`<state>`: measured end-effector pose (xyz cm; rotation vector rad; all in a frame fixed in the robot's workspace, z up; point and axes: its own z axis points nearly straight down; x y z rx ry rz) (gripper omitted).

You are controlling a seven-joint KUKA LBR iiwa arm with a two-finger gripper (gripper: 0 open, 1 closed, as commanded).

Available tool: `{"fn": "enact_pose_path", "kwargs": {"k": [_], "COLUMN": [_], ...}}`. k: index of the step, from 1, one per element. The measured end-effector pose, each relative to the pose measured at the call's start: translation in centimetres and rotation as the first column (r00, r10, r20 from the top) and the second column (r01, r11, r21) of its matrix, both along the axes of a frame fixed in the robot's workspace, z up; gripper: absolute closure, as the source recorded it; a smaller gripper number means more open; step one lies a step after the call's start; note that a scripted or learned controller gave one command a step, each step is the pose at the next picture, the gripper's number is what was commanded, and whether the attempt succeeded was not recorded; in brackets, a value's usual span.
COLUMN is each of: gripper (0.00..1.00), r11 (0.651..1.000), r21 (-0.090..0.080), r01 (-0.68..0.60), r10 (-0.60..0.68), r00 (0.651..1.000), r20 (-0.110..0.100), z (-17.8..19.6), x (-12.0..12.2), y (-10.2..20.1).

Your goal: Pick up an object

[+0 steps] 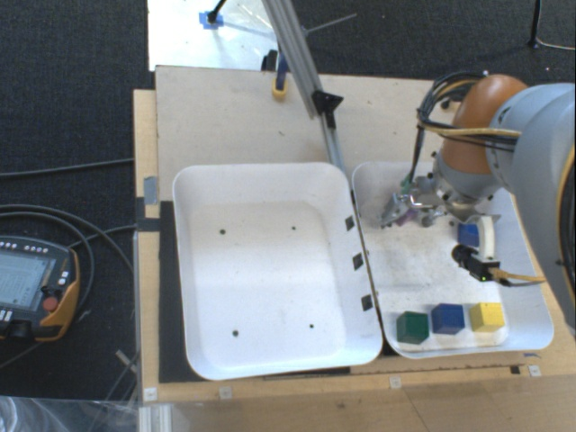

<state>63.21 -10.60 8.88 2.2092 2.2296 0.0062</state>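
right bin (pixel 531 327) is the landmark. three cubes sit in a row along its near wall: green cube (pixel 413 326) nearest the left bin (pixel 270 277), blue cube (pixel 447 319) in the middle, yellow cube (pixel 487 316) furthest from the left bin. they're just beside each other, flat on the bin floor, none lifted. the arm (pixel 531 142) comes in over the bin's far right part, orange band above the wrist. its gripper (pixel 400 207) hangs low over the far-left part of the right bin, near the wall shared w/ the left bin, well apart from the cubes. can't tell how the jaws stand, too small & cluttered w/ cables. both bins rest on the wooden surface (pixel 225 115). a teach pendant (pixel 31 286) lies off the surface, far past the left bin.
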Motion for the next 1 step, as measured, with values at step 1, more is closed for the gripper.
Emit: {"fn": "enact_pose_path", "kwargs": {"k": [1], "gripper": [0.00], "r11": [1.000], "r21": [0.000], "r01": [0.001], "r10": [-0.001], "r00": [1.000], "r20": [0.001], "z": [0.33], "x": [2.66], "y": [2.15]}}
